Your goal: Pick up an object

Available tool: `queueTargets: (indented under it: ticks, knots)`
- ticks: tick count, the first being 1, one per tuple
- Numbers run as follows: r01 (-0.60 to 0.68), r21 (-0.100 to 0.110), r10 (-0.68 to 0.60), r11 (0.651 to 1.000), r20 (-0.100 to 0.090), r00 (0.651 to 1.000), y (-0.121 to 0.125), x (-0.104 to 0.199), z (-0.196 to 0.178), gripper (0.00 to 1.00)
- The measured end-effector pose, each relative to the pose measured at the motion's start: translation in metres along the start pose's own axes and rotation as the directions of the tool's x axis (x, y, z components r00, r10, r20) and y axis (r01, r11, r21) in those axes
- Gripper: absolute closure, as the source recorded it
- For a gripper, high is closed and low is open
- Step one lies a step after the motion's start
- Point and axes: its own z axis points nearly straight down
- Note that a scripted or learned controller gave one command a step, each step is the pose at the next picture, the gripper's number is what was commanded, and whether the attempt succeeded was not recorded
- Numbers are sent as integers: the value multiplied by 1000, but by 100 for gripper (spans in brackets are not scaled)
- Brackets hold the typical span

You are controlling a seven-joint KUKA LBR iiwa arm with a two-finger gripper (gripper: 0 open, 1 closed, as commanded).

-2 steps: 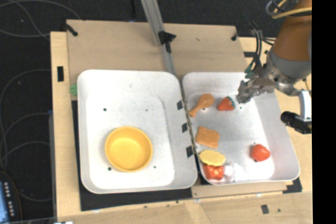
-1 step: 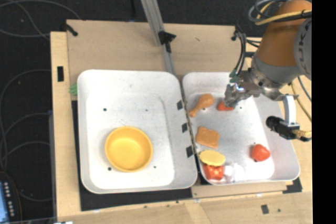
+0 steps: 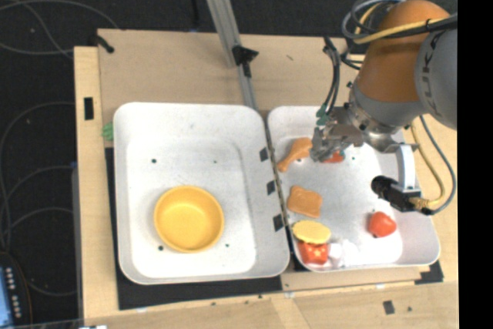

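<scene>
Bench [image 3: 177, 65] bearing two white bins side by side. The left bin [image 3: 192, 135] holds a yellow bowl [image 3: 189, 218] near its front. The right bin [image 3: 420, 243] holds several small food pieces. The grey-and-orange arm [image 3: 397, 58] reaches in from the right, with the gripper [image 3: 330, 144] low over the rear part of the right bin; whether it is spread or pressed together cannot be told here. Just to its left lies an orange carrot-like piece [image 3: 293, 154], its long axis slanting from front-left to rear-right, its rear end close beside the gripper. A small red piece [image 3: 334, 158] shows just under the gripper, mostly hidden. The carrot is judged the likeliest target, the nearest thing and a short shift leftward. Toward the front lie a slice of toast [image 3: 304, 202], a yellow disc [image 3: 311, 231] resting on a red piece [image 3: 314, 252], and a tomato [image 3: 381, 224] to the right, all well apart from the gripper. The bin's dividing wall beside the carrot may crowd the approach.
</scene>
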Motion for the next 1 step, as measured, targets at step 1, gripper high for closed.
queueTargets:
  ticks: [1]
  knots:
    - [3, 2, -3, 1000, 0, 1000, -6, 57, 2, 100]
